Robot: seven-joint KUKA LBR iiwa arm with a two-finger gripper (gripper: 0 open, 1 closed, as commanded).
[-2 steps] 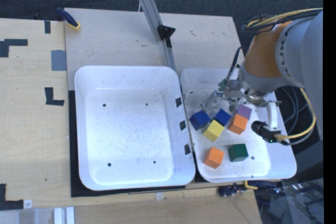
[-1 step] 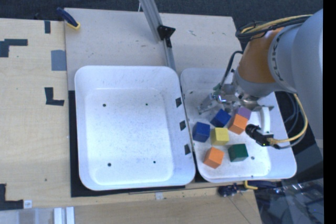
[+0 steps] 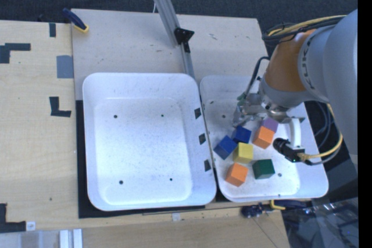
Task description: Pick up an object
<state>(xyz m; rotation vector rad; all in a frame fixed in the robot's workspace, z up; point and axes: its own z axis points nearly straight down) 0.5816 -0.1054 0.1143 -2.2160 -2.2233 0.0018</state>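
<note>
- The gripper (image 3: 251, 115) sits low inside the right bin (image 3: 308, 186), at the upper edge of a cluster of small blocks; whether it is open or closed I cannot tell, since the wrist hides much of it.
- Nothing is visibly held, so the pick looks not yet made.
- Closest to the gripper, just below it, lies a dark blue block (image 3: 242, 135); a second blue block (image 3: 224, 147) is below and to the left.
- A purple block (image 3: 270, 124) and an orange block (image 3: 263, 137) sit just to the right, partly under the wrist.
- Further below lie a yellow block (image 3: 244, 152), a green block (image 3: 263, 169) and another orange block (image 3: 236, 173).
- The left bin (image 3: 99, 183) lies well off to the left.
- Judging from this, gripping a block and lifting it clear remain to be done.
</note>
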